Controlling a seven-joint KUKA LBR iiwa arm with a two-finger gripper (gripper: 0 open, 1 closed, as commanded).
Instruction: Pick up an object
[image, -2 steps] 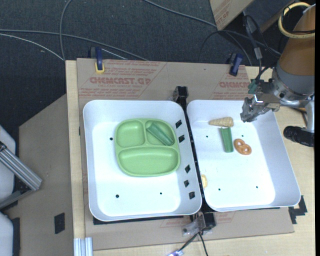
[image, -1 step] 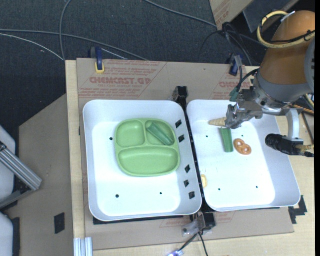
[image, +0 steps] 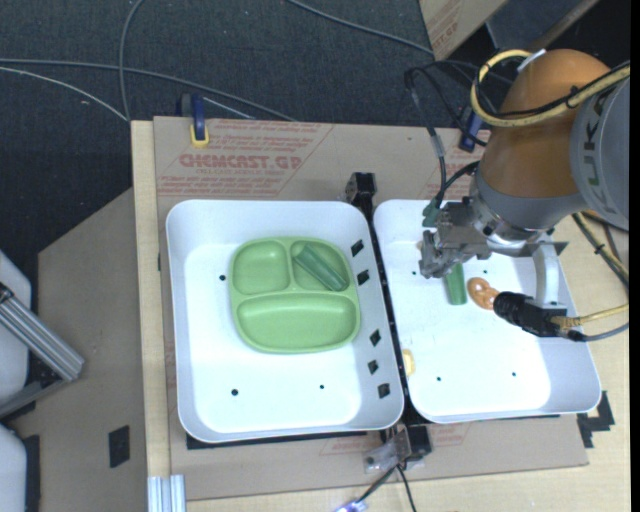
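Observation:
My gripper (image: 440, 262) hangs low over the upper left part of the right bin (image: 500, 390). A small green stick-like object (image: 456, 290) lies on the bin floor just below and right of the gripper, partly hidden by it. Beside it on the right is a small orange curled object (image: 481, 293). I see nothing held. In the left bin (image: 200, 330) rests a green divided plate (image: 290, 320), with a darker green oblong object (image: 322, 265) in its upper right compartment.
A black connector with a yellow cable (image: 530, 313) hangs from the arm over the right bin's right side. The black divider with clips (image: 372, 300) runs between the bins. A blue clamp (image: 199, 118) sits on the cardboard at the back left.

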